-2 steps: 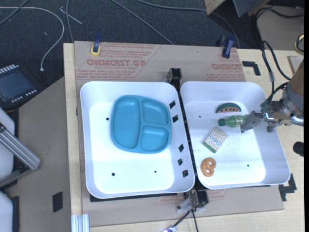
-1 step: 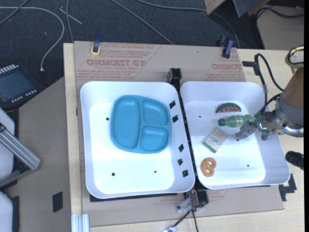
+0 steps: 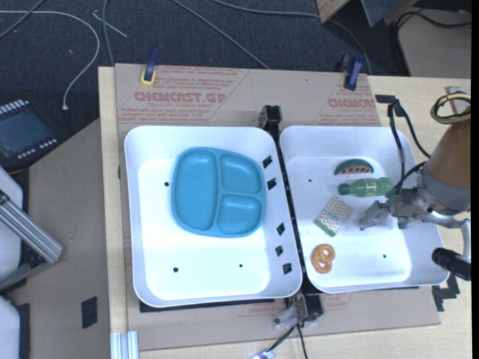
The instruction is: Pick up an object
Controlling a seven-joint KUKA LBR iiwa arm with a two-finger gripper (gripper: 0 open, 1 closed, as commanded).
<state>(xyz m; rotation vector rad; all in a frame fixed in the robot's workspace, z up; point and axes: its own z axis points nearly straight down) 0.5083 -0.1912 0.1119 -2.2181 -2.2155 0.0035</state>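
The right bin (image 3: 389, 264) holds a watermelon slice (image 3: 354, 168), a green bottle (image 3: 365, 188) lying on its side, a small checkered packet (image 3: 333, 215) and a pretzel (image 3: 323, 257). My gripper (image 3: 376, 214) reaches in from the right and sits low over this bin's middle. It is just below the bottle and right of the packet. The fingers look open, and I see nothing between them. The grey arm with its orange band (image 3: 455, 155) stands over the bin's right rim.
A blue divided plate (image 3: 218, 191) lies in the left bin (image 3: 202, 275). A black divider (image 3: 281, 200) with clips runs between the two bins. Cables hang near the arm at the far right.
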